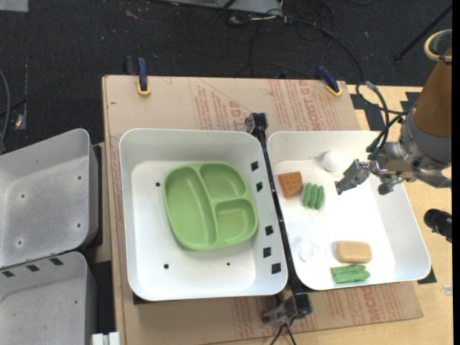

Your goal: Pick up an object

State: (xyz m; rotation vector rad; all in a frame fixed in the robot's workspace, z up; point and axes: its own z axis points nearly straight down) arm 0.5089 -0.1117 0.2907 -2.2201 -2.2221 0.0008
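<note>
**Q:** Where are you, and what is nearest?

**A:** My end effector (350,177) hovers over the right bin (402,225), fingers apart, holding nothing. A white ball (333,161) lies just beside it; a green bean-pod toy (313,195) and a waffle piece (290,184) sit further left.

**Q:** How might they handle?

**A:** I judge them light plastic. The ball looks slippery and may roll; I'd take the pods across their narrow width.

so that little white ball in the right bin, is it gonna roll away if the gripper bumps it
Probably. The white ball looks round and smooth, so a nudge from the gripper could send it rolling. It lies near the right bin's far wall, which may stop it. It looks small, so likely light.
</note>
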